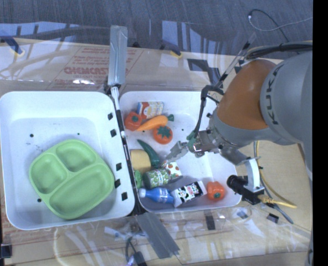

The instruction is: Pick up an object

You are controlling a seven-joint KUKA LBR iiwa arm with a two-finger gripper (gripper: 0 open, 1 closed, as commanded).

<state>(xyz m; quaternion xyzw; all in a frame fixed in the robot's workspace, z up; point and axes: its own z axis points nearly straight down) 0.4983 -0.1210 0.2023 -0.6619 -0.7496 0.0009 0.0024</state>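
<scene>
Gripper (172,152) low in right bin (230,201), mid-bin, fingers slightly apart, gripping nothing, tips just above green pepper (150,152) and green can (158,177). Carrot (153,123), tomato (163,134) toward far edge. Green divided plate (72,177) in left bin (14,126).

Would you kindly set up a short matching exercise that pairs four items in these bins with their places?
Things:
1. green divided plate
2. carrot
3. blue bottle
4. claw

Places:
A. near edge of the right bin, beside the black-and-white carton
B. alone in the left bin
C. far end of the right bin, between two tomatoes
D. over the middle of the right bin, above the toys

Pairs: 1-B, 2-C, 3-A, 4-D
</scene>
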